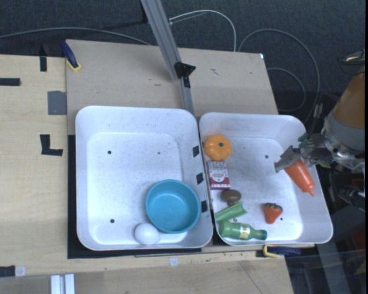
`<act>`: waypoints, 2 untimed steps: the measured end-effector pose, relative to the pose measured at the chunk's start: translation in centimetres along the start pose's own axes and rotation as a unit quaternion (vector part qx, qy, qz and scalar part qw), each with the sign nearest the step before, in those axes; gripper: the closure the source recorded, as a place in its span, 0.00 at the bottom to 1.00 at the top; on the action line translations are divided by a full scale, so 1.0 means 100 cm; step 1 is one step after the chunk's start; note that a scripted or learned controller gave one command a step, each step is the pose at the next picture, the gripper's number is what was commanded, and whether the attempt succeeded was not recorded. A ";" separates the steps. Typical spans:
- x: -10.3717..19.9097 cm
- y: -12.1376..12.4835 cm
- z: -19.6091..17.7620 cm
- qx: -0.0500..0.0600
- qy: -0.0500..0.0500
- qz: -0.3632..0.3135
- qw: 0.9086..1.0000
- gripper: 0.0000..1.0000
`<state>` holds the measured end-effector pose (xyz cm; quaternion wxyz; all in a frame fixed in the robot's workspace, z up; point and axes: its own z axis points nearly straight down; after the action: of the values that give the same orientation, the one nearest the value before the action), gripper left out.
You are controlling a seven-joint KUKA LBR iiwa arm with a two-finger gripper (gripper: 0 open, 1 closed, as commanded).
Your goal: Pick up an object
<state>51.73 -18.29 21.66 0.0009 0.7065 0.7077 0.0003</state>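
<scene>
My gripper (296,159) hangs over the right side of the right bin (257,124). An orange toy carrot (302,176) sits between its fingers, broad end up at the fingers and tip pointing down-right across the bin's right wall. The gripper is shut on the carrot. The arm's grey wrist and orange band rise at the right edge of the view.
The right bin also holds an orange pumpkin (217,146), a red-and-white box (219,176), a brown lump (231,196), a green vegetable (230,212), a green bottle (242,231) and a strawberry (272,212). The left bin (110,127) holds a blue bowl (172,205) and a white ball (146,233).
</scene>
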 end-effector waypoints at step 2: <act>0.116 0.031 -0.004 0.002 0.002 -0.003 1.000 1.00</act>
<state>54.77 -6.64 22.04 -0.0013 0.7042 0.7100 0.0003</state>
